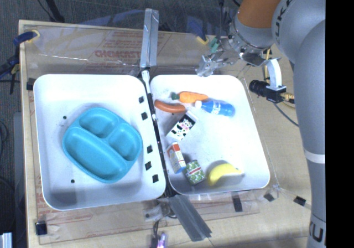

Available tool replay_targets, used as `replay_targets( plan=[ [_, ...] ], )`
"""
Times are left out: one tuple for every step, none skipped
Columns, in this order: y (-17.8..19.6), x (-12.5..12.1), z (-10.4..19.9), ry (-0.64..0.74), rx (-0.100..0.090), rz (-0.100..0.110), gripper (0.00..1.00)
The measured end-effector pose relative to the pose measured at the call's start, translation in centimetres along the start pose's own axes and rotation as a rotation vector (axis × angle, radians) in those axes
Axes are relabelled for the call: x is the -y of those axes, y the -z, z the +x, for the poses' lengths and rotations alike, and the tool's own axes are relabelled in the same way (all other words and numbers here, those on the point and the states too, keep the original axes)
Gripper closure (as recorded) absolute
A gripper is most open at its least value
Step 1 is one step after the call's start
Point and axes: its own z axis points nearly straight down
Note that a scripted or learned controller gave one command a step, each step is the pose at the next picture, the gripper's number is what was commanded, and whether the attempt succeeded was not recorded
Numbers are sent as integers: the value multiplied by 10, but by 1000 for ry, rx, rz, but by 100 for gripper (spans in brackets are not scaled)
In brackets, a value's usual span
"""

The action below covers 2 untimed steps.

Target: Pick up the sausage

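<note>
The sausage is a reddish-brown link lying near the back left corner of the right bin, close to the divider and just below a carrot. My gripper hangs over the back rim of the right bin, up and to the right of the sausage and well apart from it. Its metal fingers point down-left and nothing shows between them.
The right bin also holds a blue bottle, a black-and-white carton, a small red-and-white box, a green can and a yellow lemon. A blue divided plate lies in the left bin.
</note>
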Motion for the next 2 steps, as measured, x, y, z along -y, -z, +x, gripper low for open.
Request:
replay_targets(
  plan=[
    [-92, -3, 22, 378, -2, 3, 100],
    [-133, -4, 26, 209, -3, 3, 100]
  ],
)
